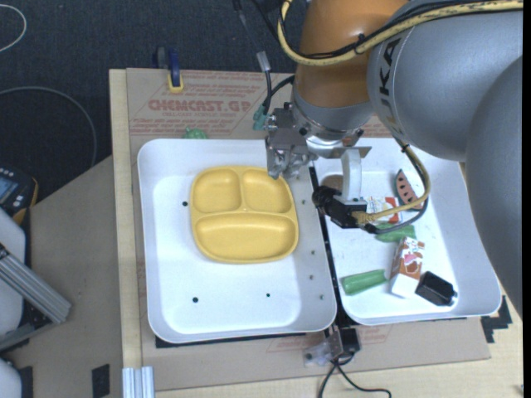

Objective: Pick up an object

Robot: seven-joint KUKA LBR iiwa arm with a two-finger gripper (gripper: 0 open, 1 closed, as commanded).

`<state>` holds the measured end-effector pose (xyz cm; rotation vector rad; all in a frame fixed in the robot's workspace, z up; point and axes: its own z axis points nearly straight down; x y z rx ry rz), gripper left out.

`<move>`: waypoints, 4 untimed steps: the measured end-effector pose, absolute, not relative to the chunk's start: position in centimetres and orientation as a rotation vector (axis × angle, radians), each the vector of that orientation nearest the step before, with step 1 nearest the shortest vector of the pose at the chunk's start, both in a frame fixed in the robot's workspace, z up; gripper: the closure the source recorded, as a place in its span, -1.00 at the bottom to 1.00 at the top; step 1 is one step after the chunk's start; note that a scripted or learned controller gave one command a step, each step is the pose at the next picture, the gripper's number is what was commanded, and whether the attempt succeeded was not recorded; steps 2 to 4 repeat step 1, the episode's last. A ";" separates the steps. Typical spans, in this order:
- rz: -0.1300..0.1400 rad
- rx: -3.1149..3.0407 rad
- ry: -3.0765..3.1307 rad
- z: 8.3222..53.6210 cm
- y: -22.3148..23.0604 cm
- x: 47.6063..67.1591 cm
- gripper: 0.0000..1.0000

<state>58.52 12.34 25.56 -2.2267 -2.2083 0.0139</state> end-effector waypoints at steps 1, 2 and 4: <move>-0.014 -2.220 -2.227 34.5 13.9 51.7 1.00; -0.014 -2.220 -2.227 34.5 13.9 51.7 1.00; -0.014 -2.220 -2.227 34.5 13.9 51.7 1.00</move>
